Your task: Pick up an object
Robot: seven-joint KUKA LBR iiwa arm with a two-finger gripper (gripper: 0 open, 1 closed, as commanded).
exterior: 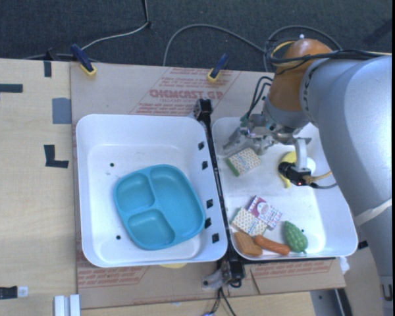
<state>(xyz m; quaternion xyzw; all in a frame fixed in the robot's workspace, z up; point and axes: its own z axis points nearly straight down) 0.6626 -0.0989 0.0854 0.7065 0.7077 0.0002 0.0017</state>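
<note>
In the right bin (329, 239), near its back wall, my gripper (250, 139) hangs just over a small checkered packet with a green edge (243, 161). From this slanted view I cannot tell how the tool is set, and nothing shows clamped in it, so I count the packet as lying loose on the bin floor.

I judge that packet to be light and thin, probably a soft pouch or a flat toy piece. It should weigh almost nothing, but it lies so flat that there is little to catch. I would take it across its short width, near the middle, pressing down to the floor so that an edge rides up into the grasp. A glossy wrapper could slip or skate away on the smooth white plastic.

Toward the front of the same bin lies a cluster: a red-and-white packet (264, 210), another checkered piece (247, 223), an orange carrot-like toy (271, 244) and a bumpy green one (294, 236). These rounder ones look stiffer and easier to grip. The left bin (92, 176) holds a blue divided tray (158, 206).
</note>
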